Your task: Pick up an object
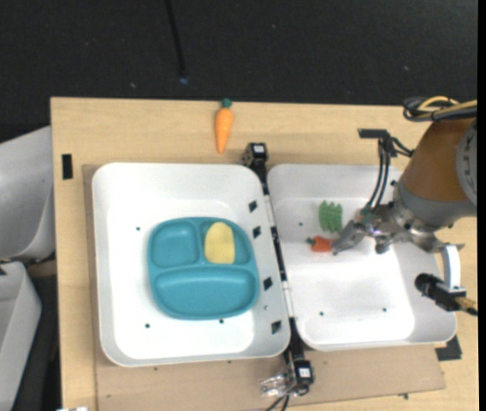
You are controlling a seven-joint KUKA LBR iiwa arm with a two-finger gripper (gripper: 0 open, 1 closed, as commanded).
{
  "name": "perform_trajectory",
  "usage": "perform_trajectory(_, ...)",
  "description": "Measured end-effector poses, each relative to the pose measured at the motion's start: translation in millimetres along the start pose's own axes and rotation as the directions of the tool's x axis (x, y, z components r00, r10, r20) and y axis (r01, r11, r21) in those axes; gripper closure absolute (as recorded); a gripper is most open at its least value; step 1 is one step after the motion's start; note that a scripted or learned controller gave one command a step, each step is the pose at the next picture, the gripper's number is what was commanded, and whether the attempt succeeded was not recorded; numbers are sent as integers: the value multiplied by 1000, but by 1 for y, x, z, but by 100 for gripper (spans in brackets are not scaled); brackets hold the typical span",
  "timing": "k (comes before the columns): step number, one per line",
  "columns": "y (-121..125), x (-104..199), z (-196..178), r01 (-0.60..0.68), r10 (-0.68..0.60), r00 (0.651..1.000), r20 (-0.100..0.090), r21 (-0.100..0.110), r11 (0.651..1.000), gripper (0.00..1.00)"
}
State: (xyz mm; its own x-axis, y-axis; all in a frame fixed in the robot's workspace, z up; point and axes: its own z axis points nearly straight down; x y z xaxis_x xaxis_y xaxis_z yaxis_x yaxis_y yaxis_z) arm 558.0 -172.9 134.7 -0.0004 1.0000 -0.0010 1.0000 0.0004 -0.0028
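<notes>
Pale wooden bench (72, 315) is filling most of what we are looking down on, with dark floor beyond its far edge. Nearest to us, a small tangle of wire and a clip (287, 380) is lying at the front seam between the two bins.

Moving back, we are seeing the left bin (115, 315) holding a blue divided plate (202, 268), and a yellow piece (220, 242) is resting in the plate's upper right compartment. The right bin (354, 315) is carrying the things we are after: a small red-orange piece (320, 245) lying near the bin's left wall, and a green ridged piece (330, 216) just behind it.

Our gripper (346, 240) is hanging low over the right bin, its tip just beside the red-orange piece, on that piece's right. We cannot tell whether its pincer is spread or pressed together, since the metal parts are blurring into one another, and we are seeing nothing pinched there. The arm (435, 174) is reaching in from the right, wrist bent down and leftward, orange band above.

We are judging this as the approach step. To do it well, we should be centring over the red-orange piece, keeping clear of the green one, and descending straight before closing.

Farthest away, a toy carrot (223, 125) is lying on the bench behind the bins.
</notes>
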Motion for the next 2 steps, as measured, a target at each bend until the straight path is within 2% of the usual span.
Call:
perform_trajectory(1, 0, -1, 36, -2, 2, 1000, 0, -1, 1000, 0)
perform_trajectory(2, 1, -2, 23, -6, 6, 1000, 1, -6, 1000, 100)
